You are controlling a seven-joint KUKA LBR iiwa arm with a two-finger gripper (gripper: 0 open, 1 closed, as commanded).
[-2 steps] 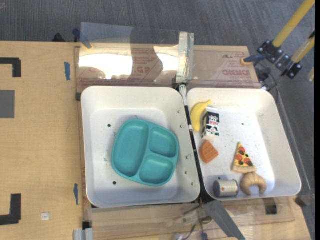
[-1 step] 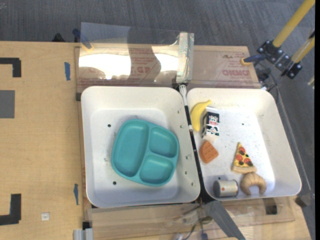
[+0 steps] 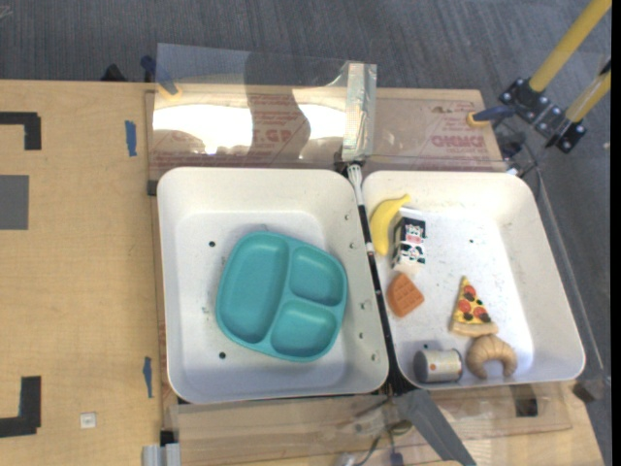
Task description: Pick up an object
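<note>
Objects lie ungrasped beside the banana (image 3: 387, 217): step is approach. Pincer state: cannot tell. Next move requires descent onto one object.

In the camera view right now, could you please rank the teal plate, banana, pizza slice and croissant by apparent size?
1. teal plate, by far the largest
2. banana
3. pizza slice and croissant: these look about alike, so I would not rank them.

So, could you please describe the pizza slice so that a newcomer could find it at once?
Look in the right-hand white bin, toward its near right part. The pizza slice lies there just above the croissant, a yellow wedge with red and dark toppings, unlike the plain orange waffle piece to its left.
</note>
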